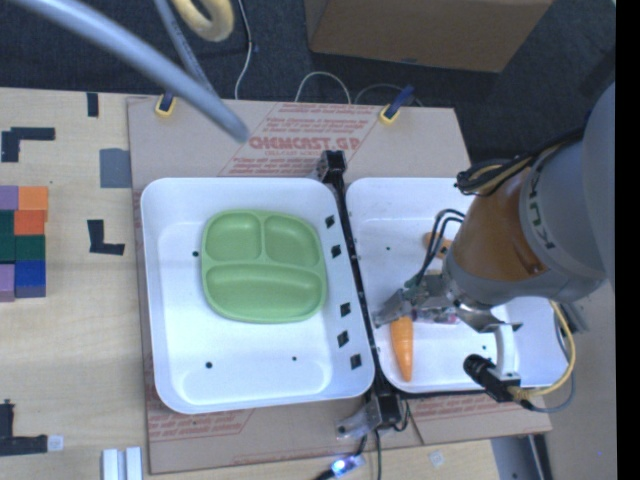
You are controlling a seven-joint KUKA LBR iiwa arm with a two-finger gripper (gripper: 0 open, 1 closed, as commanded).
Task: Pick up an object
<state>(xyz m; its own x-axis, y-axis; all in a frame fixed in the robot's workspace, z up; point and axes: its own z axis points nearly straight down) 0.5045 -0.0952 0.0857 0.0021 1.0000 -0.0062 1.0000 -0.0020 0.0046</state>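
An orange carrot-shaped object (402, 348) lies in the right bin (385, 208), near its front left corner. My gripper (405, 308) hangs low over the bin floor, just behind the carrot's upper end and close to the divider between the bins. The grey arm with its orange band (495, 233) reaches in from the right and covers much of the right bin's middle. A second small orange piece (441, 230) peeks out behind the wrist.
The left bin (160, 298) holds a green divided plate (265, 266). Black clips (345, 308) run along the wall between the bins. Coloured blocks (22, 243) sit on the bench at far left. A cardboard box (440, 13) stands behind.
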